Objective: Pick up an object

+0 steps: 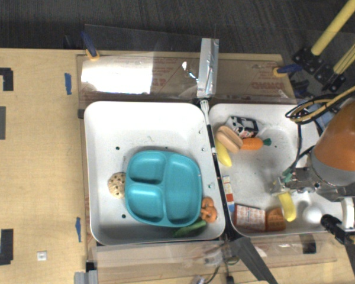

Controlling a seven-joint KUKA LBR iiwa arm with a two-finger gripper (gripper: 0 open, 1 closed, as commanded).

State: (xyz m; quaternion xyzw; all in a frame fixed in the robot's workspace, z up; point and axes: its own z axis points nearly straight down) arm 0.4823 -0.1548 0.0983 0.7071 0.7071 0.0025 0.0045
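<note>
I see the gripper (286, 185) low in the right bin (254, 165), just above a yellow banana-like piece (287, 206); I cannot tell whether it grips anything. Beside the banana, toward the divided teal plate (163, 187), lies a labelled can (250, 216).

Bright, even overhead light fills the scene, and the two white bins (100, 123) come close to washing out. A strong white glare sits on the clear plastic sheet (115, 76) behind the left bin. Shadows are soft and short, darkest under the teal tray (163, 185). The dark floor (165, 5) at the top is dim, and fine detail is slightly soft throughout
</note>
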